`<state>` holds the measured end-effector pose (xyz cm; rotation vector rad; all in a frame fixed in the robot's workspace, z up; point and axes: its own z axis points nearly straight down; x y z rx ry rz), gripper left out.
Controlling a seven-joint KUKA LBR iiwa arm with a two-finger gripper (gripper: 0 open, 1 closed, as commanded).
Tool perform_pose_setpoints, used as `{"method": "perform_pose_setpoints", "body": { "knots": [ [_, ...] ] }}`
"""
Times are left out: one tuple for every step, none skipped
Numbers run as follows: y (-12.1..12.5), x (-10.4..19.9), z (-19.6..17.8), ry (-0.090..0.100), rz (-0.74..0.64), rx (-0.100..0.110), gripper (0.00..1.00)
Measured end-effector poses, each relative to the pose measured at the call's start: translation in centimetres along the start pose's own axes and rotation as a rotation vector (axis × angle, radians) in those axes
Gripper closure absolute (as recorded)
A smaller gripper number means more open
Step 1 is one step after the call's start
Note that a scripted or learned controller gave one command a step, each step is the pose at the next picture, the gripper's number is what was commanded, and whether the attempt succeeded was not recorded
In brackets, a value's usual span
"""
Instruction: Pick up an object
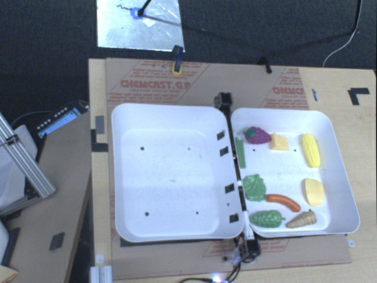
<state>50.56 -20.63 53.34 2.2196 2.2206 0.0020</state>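
Hand state: cannot tell from this view. Nothing lifted yet, by the look of it; all candidates lying in the right shallow white plastic bin [339, 158], resting on its floor.

Candidates there:
- purple toy grape bunch [257, 135], top left corner
- small yellow cheese-like block [279, 142], just beside the grapes
- yellow toy corn cob [310, 150], long axis running near to far along the right wall
- pale yellow rounded block [313, 191], below the corn
- leafy green toy lettuce [254, 187], close to the central divider
- orange-red toy sausage [283, 202], long axis roughly left-right, slightly tilted
- dark green bumpy toy vegetable [265, 219], near front edge
- tan cone-shaped toy [301, 219], beside it, almost touching

Left shallow white plastic bin [126, 175] on the cardboard-covered table [159, 81], holding no toys.

Key relation: arm enters from the right, so corn and pale block likely nearest. Corn well apart from neighbours; best bet is closing across its short axis. Risk: right wall crowding one finger.
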Motion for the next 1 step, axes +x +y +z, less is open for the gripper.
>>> {"method": "perform_pose_setpoints", "body": {
  "knots": [
    [-1.94,0.05,-0.21,0.000,-0.001,-0.001,1.00]
  ]
}}
